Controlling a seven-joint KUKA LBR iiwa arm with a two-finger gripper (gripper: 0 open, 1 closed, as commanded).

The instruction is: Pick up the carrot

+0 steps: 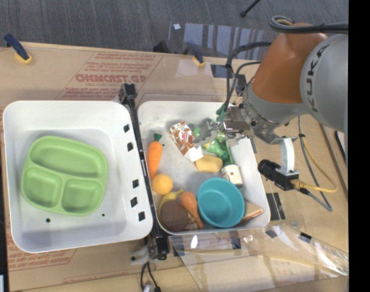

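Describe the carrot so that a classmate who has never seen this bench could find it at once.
Look in the right white bin, along its left wall. The carrot lies there lengthwise, green top pointing away, just above a round orange fruit. It alone is long, tapered and orange with a green tip.

You can read red print on the brown cardboard sheet (100, 72) lying under the bins: the large line looks like "CHEMCAST GP", with smaller red lines above and below it that are too fine to make out. Part of a dark letter, seemingly a "K", shows on the grey arm casing (316, 72). The small printed carton (181, 136) in the right bin (258, 181) carries print you cannot read.
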